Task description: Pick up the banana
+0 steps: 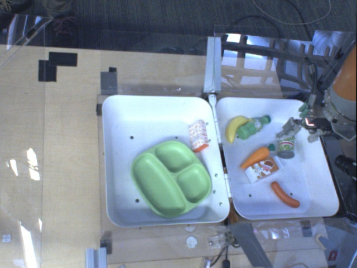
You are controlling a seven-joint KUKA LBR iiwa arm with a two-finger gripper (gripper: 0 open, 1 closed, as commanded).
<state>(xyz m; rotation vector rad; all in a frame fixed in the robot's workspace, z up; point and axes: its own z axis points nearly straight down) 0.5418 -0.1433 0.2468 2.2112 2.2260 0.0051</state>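
The banana lies at the far left of the right bin, touching the green bottle beside it. The gripper hangs over the far right part of that bin, well apart from the banana; whether it is released or clenched, I cannot tell. A small jar sits just below it. Nearer us: carrot, snack box, sausage. The left bin carries a green divided plate and a packet.

Pale wooden bench bears two white bins.
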